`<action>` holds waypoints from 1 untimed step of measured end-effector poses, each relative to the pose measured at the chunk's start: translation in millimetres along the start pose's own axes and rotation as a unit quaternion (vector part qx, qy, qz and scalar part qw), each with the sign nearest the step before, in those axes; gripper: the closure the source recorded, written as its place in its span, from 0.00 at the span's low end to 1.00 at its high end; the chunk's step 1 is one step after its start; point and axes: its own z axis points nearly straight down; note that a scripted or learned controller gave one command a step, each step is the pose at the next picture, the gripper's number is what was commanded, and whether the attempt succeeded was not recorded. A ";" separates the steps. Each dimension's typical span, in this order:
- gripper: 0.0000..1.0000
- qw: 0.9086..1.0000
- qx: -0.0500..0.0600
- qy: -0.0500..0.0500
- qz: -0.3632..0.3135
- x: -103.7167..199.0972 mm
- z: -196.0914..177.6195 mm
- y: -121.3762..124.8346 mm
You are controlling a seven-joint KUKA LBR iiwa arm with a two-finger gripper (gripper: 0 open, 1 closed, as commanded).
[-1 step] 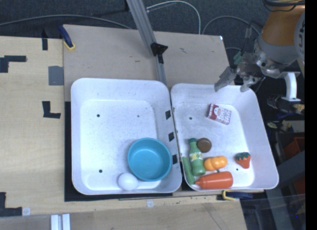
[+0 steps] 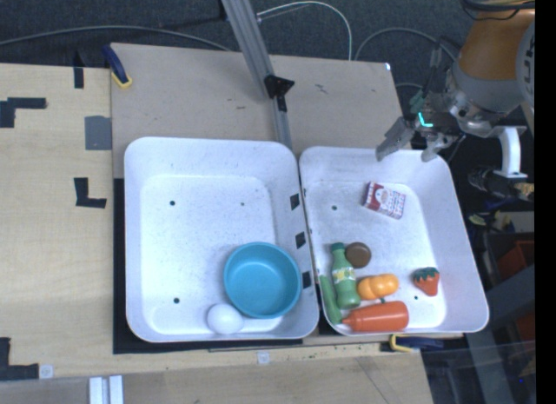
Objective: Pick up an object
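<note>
Claw [image 2: 407, 143] hangs over the far rim of the right white plastic bin [image 2: 460, 220], two dark fingers spread apart, nothing between them. Grey arm with orange band [image 2: 497, 46] comes in from upper right of it.

Nearest pickable item: small red-and-white flat packet [image 2: 385, 200], lying flat on the bin floor just below the claw and slightly left, well apart from it. White label patch on the packet, writing too small to read.

Further below the claw, clustered at the bin's near edge, all toy food, smooth plastic look:
- round brown disc-shaped piece [image 2: 358, 255]
- green bottle with yellow label [image 2: 344, 281], lying lengthwise, touching the brown piece
- rounded orange piece [image 2: 378, 286] just beside the bottle
- long red-orange carrot-like piece [image 2: 378, 315] along the near wall, below the orange one
- small red strawberry-shaped piece with green top [image 2: 426, 280], below the claw and a bit right, apart from the cluster

Left white plastic bin [image 2: 139, 220], far below-left of the claw: round blue plastic bowl [image 2: 261, 279], open side up, and a white ball [image 2: 224, 317] touching its near-left edge. Both bins are speckled and shallow with rounded corners, on the wooden table [image 2: 52, 220].
</note>
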 end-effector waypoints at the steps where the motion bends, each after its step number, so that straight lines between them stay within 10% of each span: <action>1: 0.00 1.000 0.002 0.000 0.000 5.2 46.4 -6.5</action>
